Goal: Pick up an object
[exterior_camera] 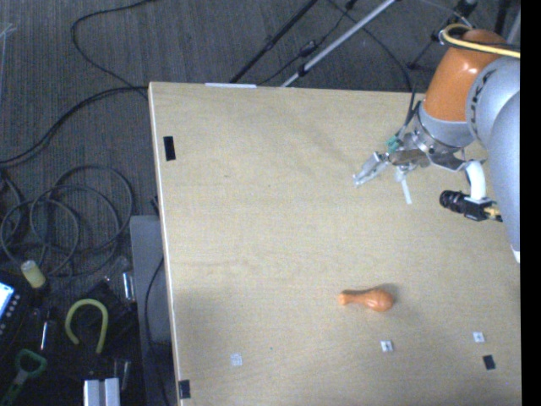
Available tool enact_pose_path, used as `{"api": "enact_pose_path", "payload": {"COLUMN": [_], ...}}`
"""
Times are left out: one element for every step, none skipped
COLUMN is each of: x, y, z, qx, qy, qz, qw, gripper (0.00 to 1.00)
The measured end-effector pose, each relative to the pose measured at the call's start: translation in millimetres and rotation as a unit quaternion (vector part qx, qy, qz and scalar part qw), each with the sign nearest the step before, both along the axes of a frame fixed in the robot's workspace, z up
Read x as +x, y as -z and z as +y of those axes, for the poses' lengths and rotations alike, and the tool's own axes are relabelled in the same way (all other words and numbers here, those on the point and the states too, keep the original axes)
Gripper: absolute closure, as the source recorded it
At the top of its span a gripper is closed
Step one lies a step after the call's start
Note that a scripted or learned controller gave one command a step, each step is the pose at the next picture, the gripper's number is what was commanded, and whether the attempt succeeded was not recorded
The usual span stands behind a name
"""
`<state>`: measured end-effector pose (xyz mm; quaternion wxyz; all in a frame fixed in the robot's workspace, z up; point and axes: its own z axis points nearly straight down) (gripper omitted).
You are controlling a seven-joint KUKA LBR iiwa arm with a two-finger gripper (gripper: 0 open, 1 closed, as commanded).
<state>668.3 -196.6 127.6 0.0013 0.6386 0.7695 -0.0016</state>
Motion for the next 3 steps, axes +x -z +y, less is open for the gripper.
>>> {"api": "enact_pose_path", "payload": {"x": [0.6,1.6,1.1], "y": [43.1,33.0,-35.5], "z": [-4.3,-3.3,33.1], "qx": [0.0017,0.0022,0.002], "qy": [-0.198,-0.197,-0.196], "qz": [0.0,-0.002,-0.001], "qw": [0.9802,0.9803,0.9806], "gripper": [0.0,1.0,1.0]}}
